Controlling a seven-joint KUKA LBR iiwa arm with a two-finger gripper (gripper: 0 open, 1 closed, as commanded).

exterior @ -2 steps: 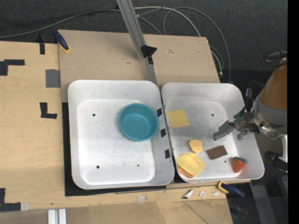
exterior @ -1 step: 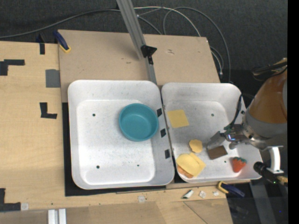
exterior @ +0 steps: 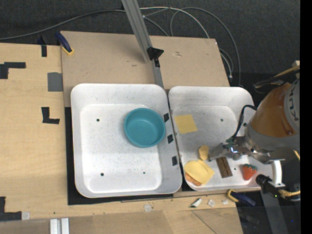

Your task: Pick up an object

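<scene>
gripper (exterior: 214, 153) low in the right bin (exterior: 209, 97), fingers' spread hard to tell, grip unclear | small yellow piece (exterior: 203, 153) touching its tip, brown block (exterior: 224, 167) just beside, yellow slice (exterior: 186, 124) a little beyond | teal bowl (exterior: 144, 126) well off in left bin (exterior: 87, 130) | plywood bench (exterior: 29, 111), dark floor, cables behind

I'm looking down on a pale wooden bench (exterior: 29, 145) with black tape marks (exterior: 48, 115) along its left side. A tan board (exterior: 112, 57) lies across it, dark carpet (exterior: 58, 4) lies beyond, thin cables (exterior: 195, 18) loop there, and a grey metal pole (exterior: 139, 21) slants in.
</scene>
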